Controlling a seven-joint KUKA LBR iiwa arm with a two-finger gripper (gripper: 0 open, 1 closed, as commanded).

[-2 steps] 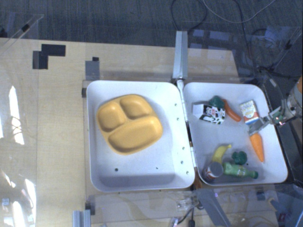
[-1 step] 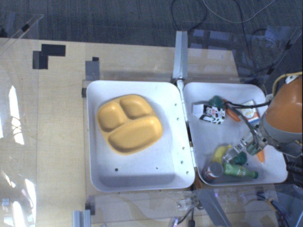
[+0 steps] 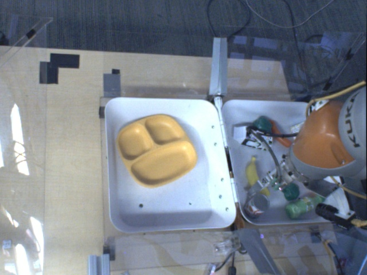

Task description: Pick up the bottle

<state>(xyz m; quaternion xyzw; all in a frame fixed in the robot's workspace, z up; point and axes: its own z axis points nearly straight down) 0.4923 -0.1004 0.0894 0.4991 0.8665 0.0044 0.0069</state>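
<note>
The gripper is hovering in the right bin, fingers spread and holding nothing; the green bottle is lying just beyond the banana, so centring over it matters

Yellow tray matt plastic (bins smooth, white).

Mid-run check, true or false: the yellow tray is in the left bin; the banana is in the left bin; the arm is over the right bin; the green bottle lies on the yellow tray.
1. The yellow tray sits in the left bin. True.
2. The banana is in the left bin. False: it lies in the right bin.
3. The arm is over the right bin. True.
4. The green bottle lies on the yellow tray. False: it lies in the right bin.
</note>
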